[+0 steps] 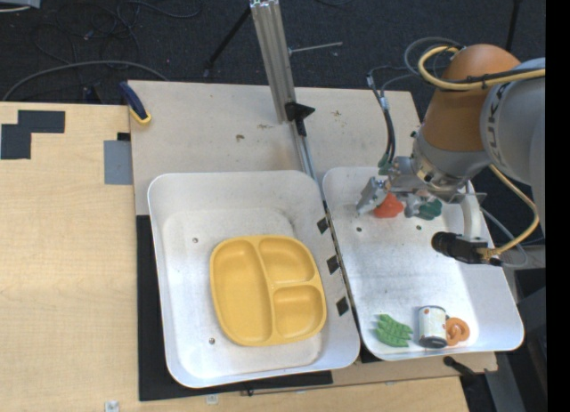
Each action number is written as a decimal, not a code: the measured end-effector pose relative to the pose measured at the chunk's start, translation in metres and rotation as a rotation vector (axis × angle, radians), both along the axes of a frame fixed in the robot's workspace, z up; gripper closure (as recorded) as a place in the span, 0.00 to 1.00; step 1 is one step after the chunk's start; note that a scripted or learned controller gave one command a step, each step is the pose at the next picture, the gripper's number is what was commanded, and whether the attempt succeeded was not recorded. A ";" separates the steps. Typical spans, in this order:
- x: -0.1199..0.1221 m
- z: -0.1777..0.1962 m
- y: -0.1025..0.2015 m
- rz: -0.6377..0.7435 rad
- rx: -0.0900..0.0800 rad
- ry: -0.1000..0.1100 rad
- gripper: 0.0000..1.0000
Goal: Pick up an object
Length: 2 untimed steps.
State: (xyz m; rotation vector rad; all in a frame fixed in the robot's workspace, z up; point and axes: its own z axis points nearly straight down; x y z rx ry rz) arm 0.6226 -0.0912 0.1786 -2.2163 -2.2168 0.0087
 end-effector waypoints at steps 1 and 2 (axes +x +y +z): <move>-0.001 -0.063 -0.004 -0.001 0.000 -0.001 0.00; 0.000 -0.088 -0.003 -0.001 0.000 -0.008 0.00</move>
